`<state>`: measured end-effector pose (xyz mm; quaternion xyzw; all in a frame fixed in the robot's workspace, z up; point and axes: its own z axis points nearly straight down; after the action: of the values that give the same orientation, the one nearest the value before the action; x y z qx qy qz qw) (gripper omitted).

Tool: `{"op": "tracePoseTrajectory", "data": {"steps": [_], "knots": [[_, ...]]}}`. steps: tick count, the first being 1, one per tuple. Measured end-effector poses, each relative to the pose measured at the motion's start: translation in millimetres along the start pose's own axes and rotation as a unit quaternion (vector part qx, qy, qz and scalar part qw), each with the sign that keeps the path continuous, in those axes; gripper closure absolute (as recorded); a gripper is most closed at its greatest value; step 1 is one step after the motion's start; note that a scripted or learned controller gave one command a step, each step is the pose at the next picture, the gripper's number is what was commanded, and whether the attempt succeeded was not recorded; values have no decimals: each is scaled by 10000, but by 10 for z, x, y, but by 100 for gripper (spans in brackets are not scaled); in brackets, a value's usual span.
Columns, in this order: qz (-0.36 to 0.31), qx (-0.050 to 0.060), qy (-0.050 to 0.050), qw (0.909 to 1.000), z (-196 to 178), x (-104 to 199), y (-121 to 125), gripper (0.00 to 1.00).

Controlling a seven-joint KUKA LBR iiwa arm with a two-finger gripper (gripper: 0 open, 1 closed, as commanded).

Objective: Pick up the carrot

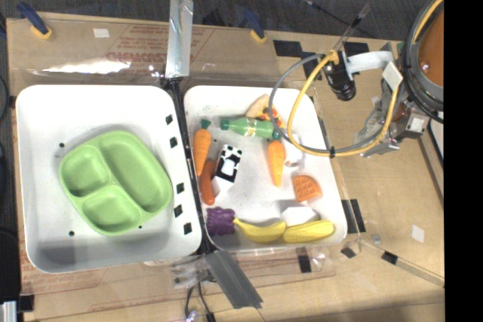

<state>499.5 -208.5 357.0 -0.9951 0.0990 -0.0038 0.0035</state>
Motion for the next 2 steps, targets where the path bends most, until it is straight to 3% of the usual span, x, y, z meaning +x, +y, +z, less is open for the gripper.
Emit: {"op": "tracePoseTrajectory", "data": {"steps": [1, 2], "knots": [[-12, -2, -47, 10000, 568, -169, 43, 100], [1, 7, -19, 10000, 689, -9, 17, 100]]}}
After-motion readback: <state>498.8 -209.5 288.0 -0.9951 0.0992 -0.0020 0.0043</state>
